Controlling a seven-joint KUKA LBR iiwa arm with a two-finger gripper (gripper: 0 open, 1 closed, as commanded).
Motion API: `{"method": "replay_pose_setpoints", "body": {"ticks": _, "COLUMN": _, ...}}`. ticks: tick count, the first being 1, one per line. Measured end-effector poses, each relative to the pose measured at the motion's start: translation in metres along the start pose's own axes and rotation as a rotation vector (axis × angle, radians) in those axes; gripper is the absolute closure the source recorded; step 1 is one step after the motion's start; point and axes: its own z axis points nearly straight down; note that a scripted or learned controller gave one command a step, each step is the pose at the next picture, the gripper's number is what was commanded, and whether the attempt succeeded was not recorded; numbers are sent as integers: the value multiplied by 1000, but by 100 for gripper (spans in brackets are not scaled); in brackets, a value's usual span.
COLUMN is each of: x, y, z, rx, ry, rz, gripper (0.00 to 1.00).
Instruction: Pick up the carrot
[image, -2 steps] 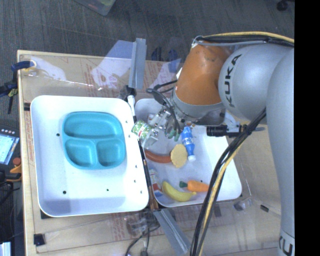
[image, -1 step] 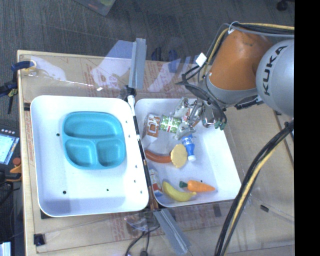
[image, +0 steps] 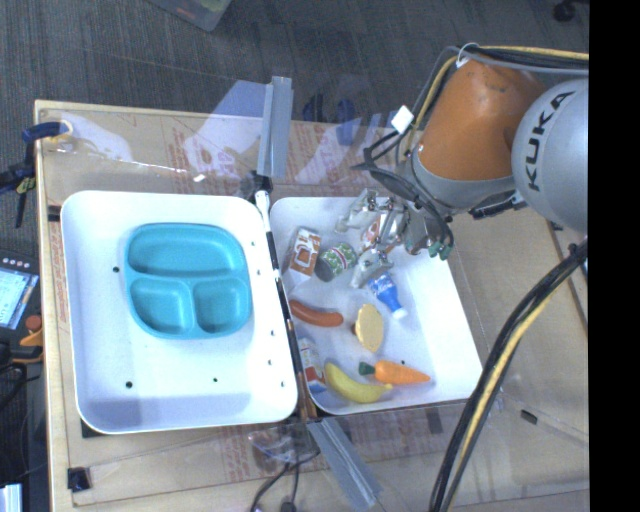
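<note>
The carrot (image: 401, 374), orange with a small green top, lies near the front edge of the right bin (image: 450, 330), its tip pointing right. It touches a banana (image: 355, 384) on its left. My gripper (image: 385, 238) hangs over the back half of the same bin, well behind the carrot and apart from it. Nothing shows in its grasp. The orange wrist band (image: 480, 120) sits above and to the right of it.
The right bin also holds a sausage (image: 317, 315), a yellow slice (image: 370, 327), a blue-and-white bottle (image: 385, 294), a small can (image: 337, 260) and a brown pack (image: 305, 250). The left bin (image: 100, 370) carries a blue divided plate (image: 190, 278). Cables (image: 500, 380) hang at the right.
</note>
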Motion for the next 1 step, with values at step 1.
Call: {"method": "replay_pose_setpoints", "body": {"ticks": 1, "x": 71, "y": -24, "z": 104, "rx": -2, "ry": 4, "rz": -21, "gripper": 0}}
